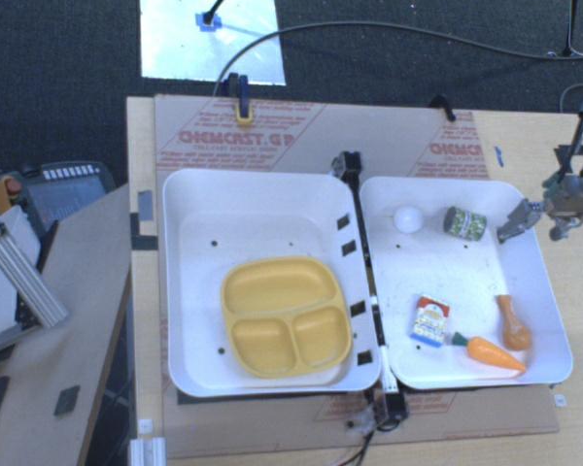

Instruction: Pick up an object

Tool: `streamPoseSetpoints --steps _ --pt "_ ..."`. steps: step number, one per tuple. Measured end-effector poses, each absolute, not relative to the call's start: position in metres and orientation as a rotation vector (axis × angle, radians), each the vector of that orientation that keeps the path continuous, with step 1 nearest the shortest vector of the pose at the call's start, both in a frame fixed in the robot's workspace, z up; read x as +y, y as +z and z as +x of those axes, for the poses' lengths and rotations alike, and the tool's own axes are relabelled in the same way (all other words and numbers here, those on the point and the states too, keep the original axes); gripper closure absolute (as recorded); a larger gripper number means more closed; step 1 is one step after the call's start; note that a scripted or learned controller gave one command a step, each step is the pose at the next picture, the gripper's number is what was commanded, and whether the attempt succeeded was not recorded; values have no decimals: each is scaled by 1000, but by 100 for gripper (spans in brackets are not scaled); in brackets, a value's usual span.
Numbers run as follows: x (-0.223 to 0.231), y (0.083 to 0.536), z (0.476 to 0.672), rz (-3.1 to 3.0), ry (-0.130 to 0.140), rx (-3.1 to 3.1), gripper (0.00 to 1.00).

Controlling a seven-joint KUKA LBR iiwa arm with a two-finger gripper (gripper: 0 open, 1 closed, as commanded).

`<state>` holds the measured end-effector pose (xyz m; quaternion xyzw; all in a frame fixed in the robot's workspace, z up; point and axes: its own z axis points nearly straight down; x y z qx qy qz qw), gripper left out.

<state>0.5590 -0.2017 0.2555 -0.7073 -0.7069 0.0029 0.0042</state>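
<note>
At the right edge of the worktop (146, 163), above the far right corner of the right bin (554, 289), hangs my gripper (518, 223). One grey finger (518, 221) slants down toward the bin rim; whether the gripper is spread or closed I cannot tell, and no item is seen between its fingers.

Right bin, contents:
- white ball (408, 219), far left part of the floor.
- small green can (464, 223), lying just right of the ball and nearest to my gripper, apart from it.
- small carton (430, 320), red and white above with blue below, lying flat toward the near side.
- carrot (492, 353), orange with a green top, just right of the carton, along the near wall.
- tan, bottle-shaped piece (512, 324), close beside the carrot's far end, by the right wall; what it is I cannot make out.

Left bin (189, 260), contents:
- yellow divided tray (286, 313), three compartments, resting on the near half of the floor, right of centre.

Black clips (350, 250) sit along the seam where the two bins meet. Beneath both bins lies a brown sheet with red lettering (235, 138). A yellow and black clamp (241, 100) grips the sheet's far edge. A dark cable (418, 33) curves over the dark floor beyond.
</note>
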Motion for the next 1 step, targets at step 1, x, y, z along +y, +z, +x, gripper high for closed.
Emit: streamPoseSetpoints --steps 1 --pt "-201 262 561 -2219 0 -2226 0"
